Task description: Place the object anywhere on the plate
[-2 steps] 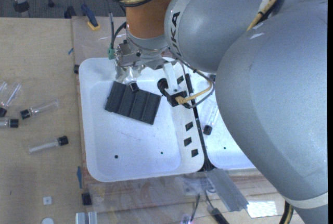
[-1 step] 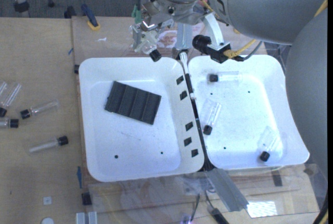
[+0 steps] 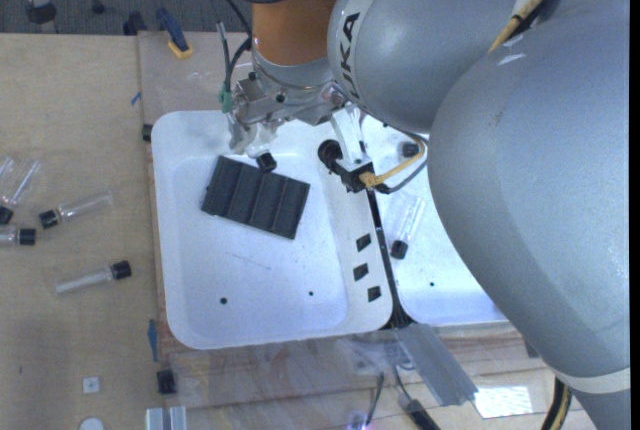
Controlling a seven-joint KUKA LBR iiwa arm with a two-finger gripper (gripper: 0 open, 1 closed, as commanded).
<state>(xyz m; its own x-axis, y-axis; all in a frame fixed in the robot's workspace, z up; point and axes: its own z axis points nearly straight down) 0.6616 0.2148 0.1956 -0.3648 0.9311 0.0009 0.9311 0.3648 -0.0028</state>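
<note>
Pincer [image 3: 250,140] hangs low at the back of the left bin [image 3: 190,308], its grip impossible to read from here, with a small clear tube [image 3: 262,158] just beneath, touching the dark ridged plate [image 3: 256,198].

The grey arm [image 3: 480,118] reaches in from the right, tool [image 3: 250,140] pointing down.

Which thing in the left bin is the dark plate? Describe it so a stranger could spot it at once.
Start at the left white bin, the one left of the black divider between the two bins. In its upper half, just below the gripper, lies the plate, a flat dark grey rectangle, slightly tilted. Its ribbed panels set it apart from the small black-capped piece near its top edge.
</note>
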